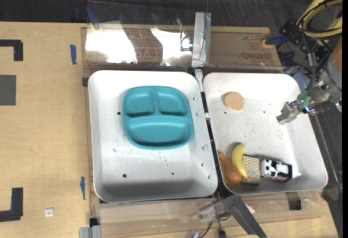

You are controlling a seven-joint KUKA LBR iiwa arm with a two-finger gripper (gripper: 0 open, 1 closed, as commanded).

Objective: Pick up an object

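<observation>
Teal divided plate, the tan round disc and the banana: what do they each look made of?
Teal divided plate: likely moulded plastic, smooth with a soft sheen and rounded compartment ridges. Tan round disc: matte and flat, possibly a toy cookie of wood or plastic; too small to tell. Banana: evenly yellow and slightly glossy, so probably plastic toy fruit, though that is uncertain.

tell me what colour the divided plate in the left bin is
Teal blue; the divided plate shows clearly in the camera view.

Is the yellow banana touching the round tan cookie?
Apart. The camera view shows the yellow banana near the right bin's front edge and the round tan cookie farther back, bare white floor between.
</observation>
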